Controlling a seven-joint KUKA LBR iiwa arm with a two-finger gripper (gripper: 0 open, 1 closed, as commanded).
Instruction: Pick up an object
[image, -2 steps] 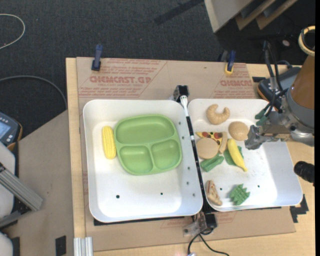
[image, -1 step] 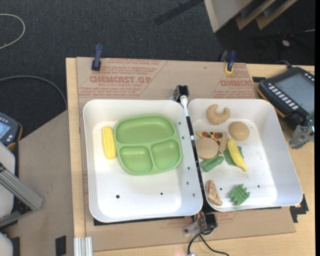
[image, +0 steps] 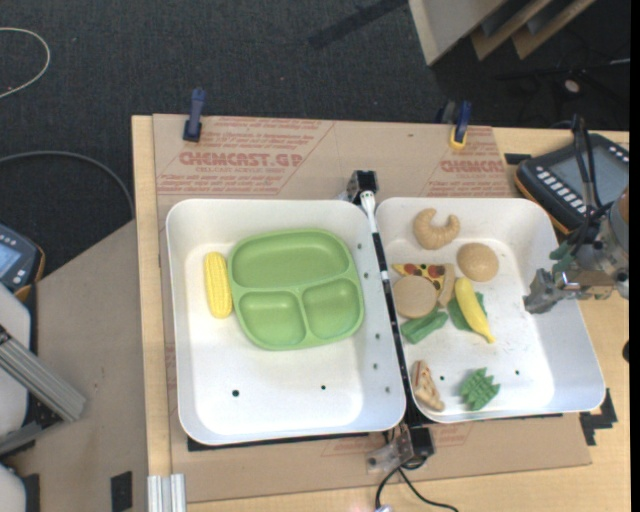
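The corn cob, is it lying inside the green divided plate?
No, the corn cob lies on the floor of the left bin, just outside the left rim of the green divided plate.

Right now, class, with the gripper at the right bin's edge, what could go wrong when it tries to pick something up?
1. The banana, the green pieces beside it and the round bun lie packed together, so closing fingers may catch two items or push one aside.
2. The gripper sits near the right bin's rim; a low move inward could clip the wall.
3. The slice lies against the bin's left wall, leaving little finger room.
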